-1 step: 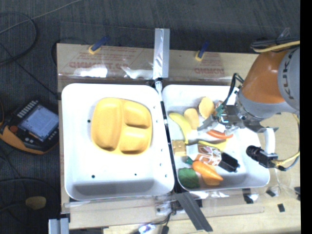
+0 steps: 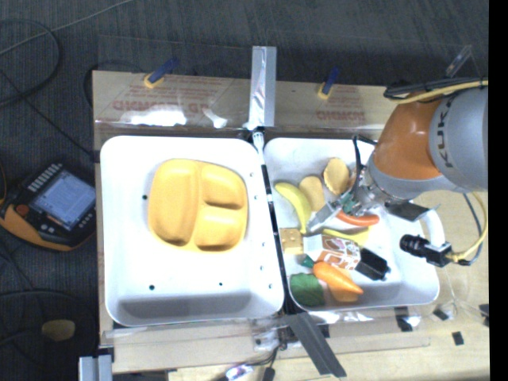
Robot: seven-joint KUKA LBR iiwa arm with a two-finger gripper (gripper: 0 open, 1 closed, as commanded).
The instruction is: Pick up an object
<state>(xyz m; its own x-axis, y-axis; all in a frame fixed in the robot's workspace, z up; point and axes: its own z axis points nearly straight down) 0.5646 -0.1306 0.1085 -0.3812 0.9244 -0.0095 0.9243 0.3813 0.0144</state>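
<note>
Camera view has the arm (image 2: 432,145) down in the right bin (image 2: 425,288), so that's where your pick is; the thing closest to the gripper (image 2: 343,213) is an orange-and-red toy piece (image 2: 355,218), lying flat just under and right of the tips; it sits between the banana (image 2: 295,201) and the bin's right half. My guess is it's hollow plastic like the rest of the play food: light, stiff, a bit slick, nothing you'd break; grab it across its narrow width near the middle, because the tapered ends will probably squirt out. The claw looks spread, a grey finger (image 2: 321,219) pointing down-left toward the banana, and I can't see anything pinched between the fingers, so don't count it as held yet.

Around it things are crowded; a tan piece (image 2: 337,175) and another pale one (image 2: 311,190) sit just above, a printed little box (image 2: 340,251) just below, then a carrot (image 2: 337,280), a green piece (image 2: 308,288) and a black block (image 2: 371,264) near the front wall; you could easily nudge a neighbour. Left bin (image 2: 119,292) holds a big yellow tray (image 2: 197,203), well apart from all this.
</note>
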